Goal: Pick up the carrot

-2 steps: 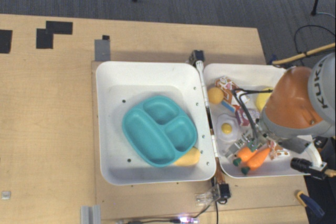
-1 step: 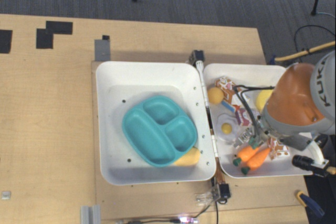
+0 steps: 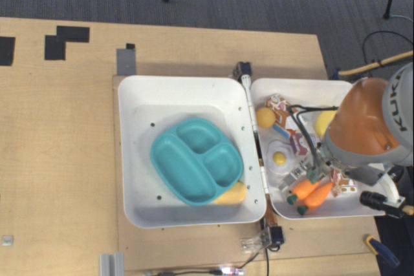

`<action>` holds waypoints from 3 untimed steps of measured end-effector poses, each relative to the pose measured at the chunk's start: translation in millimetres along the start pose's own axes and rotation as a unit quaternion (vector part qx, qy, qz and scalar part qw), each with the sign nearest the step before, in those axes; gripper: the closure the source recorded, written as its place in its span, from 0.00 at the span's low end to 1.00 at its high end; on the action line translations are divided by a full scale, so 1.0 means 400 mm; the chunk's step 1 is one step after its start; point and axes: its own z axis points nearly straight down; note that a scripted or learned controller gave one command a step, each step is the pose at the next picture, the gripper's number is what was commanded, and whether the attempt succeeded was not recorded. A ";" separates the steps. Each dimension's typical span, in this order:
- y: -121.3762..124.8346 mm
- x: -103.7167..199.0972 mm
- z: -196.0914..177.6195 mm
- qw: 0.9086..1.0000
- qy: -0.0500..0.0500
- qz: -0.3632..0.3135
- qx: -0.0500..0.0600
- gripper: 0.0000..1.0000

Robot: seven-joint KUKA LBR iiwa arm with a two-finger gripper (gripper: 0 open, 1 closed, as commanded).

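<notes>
The gripper (image 3: pixel 315 172) sits at the carrot (image 3: pixel 310 193) in the frame's lower right. The arm's orange band (image 3: pixel 362 118) hides the bin (image 3: pixel 323 213) beyond; its grip cannot be told.

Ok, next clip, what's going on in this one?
The KUKA arm reaches into the right bin, its gripper down right above the carrot at the bin's near edge. Whether it has a grip yet can't be told. Small toy foods lie around it. The left bin holds a teal divided plate with a yellow piece beside it.
</notes>
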 end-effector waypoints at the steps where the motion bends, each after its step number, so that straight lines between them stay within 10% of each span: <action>1: 0.004 -0.002 -0.027 1.000 -0.001 -0.001 -0.002 1.00; 2: 0.004 -0.002 -0.026 1.000 -0.001 -0.001 -0.002 0.00; 3: 0.000 0.011 0.029 0.999 0.002 0.034 0.003 0.00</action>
